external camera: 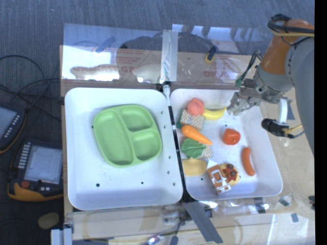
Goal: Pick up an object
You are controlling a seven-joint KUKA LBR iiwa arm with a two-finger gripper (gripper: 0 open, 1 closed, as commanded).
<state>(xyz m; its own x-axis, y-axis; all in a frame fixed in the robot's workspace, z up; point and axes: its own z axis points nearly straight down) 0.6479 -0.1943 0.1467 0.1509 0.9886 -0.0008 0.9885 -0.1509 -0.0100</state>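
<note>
Grey carpet is lying around a bench that is bearing two shallow white bins side by side: the left bin [76,188] is holding a green divided plate [129,135], and the right bin [268,182] is holding a scatter of toy food. From three o'clock the arm [280,52] is reaching in, and its gripper [239,103] is hovering over the bin's upper part, at about one o'clock from the pile; whether the fingers are spread or closed cannot be told at this size, and nothing is showing between them. By the look of it, the approach step is under way, with no grasp made yet. Just beside the gripper, at its nine o'clock, a small yellow banana [214,113] is lying flat, curved and smooth, touching a pink ball [195,106]. A red tomato [231,136], a carrot [196,134] and a sausage [248,161] are sitting lower down. Next the gripper would likely need lowering squarely over the banana's narrow middle
</note>
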